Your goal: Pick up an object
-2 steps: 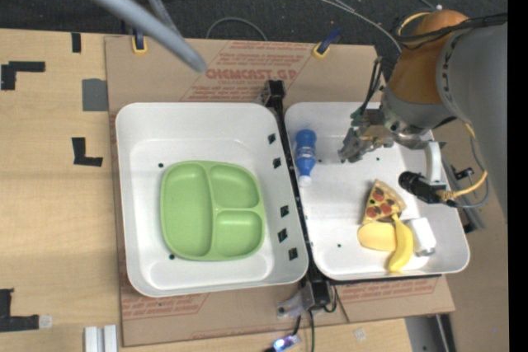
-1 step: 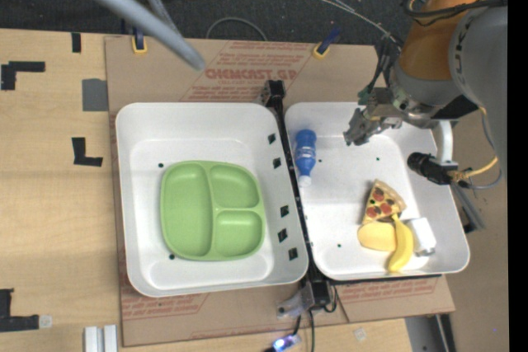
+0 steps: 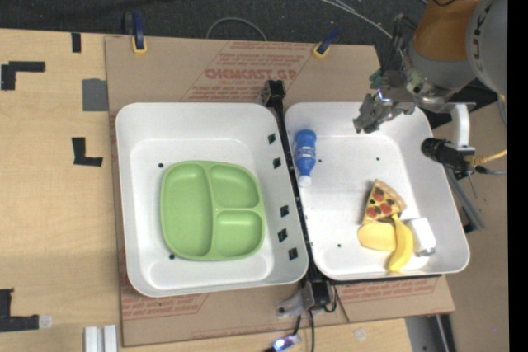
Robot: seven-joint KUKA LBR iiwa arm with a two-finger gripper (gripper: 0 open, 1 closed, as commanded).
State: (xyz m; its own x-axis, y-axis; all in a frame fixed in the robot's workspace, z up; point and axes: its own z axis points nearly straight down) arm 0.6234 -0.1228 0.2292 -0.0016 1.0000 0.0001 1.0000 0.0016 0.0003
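Your gripper [image 3: 369,118] hangs over the far edge of the right bin [image 3: 346,255], and you cannot tell from this angle how it is set; nothing shows in its grasp. You have a blue bottle [image 3: 304,151] lying against that bin's left wall, and a pizza slice [image 3: 383,202], a banana [image 3: 401,246] and a small white block [image 3: 421,234] clustered at its near right corner, well apart from the gripper. You see a green divided plate [image 3: 213,210] in the left bin [image 3: 132,128]
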